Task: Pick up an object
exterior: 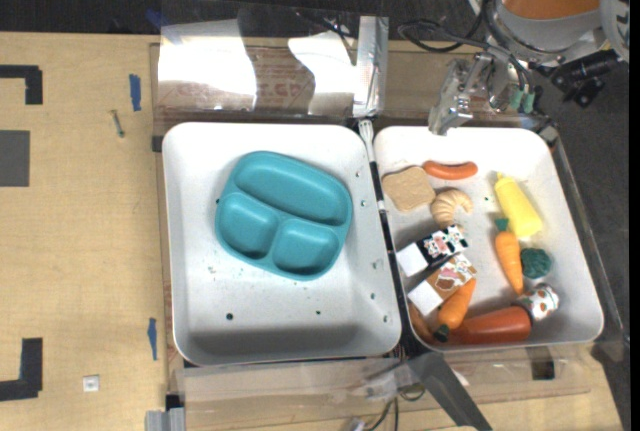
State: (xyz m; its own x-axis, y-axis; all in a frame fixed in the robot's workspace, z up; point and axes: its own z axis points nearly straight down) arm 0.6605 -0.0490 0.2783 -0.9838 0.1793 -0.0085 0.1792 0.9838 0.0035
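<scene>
Up at twelve o'clock of the right bin (572,219) my gripper (462,99) hangs, grip state I cannot tell, and descending into that packed toy food risks nudging the sausage (450,169) aside.

Bench (80,239): tan board surface. Two white bins sit side by side on it, rims touching. Left bin (190,219): holds a teal tray (285,214) with three compartments, lying flat near the centre. Right bin (572,209): just beside the left bin. A clear sheet (260,69) lies behind the left bin. Black tape marks (25,84) and blue tape (135,91) sit on the board to the left
</scene>
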